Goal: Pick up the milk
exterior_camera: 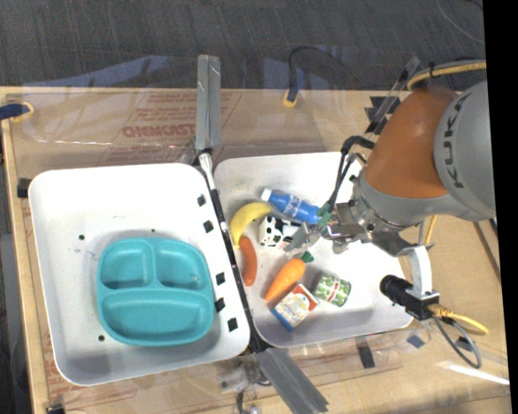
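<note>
The milk carton, the cow-spotted one, lies in the right bin between the banana and the carrot. The gripper hovers just to its right, nearly touching; its grip I cannot tell.

White letters reading "KU" of the KUKA brand stand on the grey robot arm. Faint red mirrored lettering on the clear plastic sheet behind the white bins is unreadable.
</note>
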`<action>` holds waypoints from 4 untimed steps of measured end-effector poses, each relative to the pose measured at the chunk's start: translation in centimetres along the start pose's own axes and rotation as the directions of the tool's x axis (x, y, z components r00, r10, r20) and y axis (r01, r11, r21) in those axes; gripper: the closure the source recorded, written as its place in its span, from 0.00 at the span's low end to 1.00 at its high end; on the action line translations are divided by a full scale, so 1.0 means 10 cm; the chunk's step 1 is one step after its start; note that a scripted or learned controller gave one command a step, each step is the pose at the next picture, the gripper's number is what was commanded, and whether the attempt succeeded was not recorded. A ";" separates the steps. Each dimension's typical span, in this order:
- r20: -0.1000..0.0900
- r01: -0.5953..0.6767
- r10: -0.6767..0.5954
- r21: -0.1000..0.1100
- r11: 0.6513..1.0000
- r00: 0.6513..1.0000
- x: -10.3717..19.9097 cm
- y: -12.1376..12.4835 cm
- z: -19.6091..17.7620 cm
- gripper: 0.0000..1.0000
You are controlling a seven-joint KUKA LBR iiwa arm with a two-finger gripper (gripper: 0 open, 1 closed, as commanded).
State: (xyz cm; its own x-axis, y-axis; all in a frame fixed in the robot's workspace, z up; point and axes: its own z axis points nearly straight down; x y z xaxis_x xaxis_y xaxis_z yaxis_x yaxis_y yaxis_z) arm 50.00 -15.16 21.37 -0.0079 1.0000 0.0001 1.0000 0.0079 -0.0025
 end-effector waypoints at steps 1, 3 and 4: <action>0.002 0.280 -0.280 -0.002 0.960 0.960 0.07 0.85 0.59 0.00; 0.029 0.424 -0.423 -0.038 0.905 0.905 -0.06 0.92 0.92 1.00; 0.003 0.307 -0.307 -0.003 0.952 0.952 0.22 0.35 0.00 1.00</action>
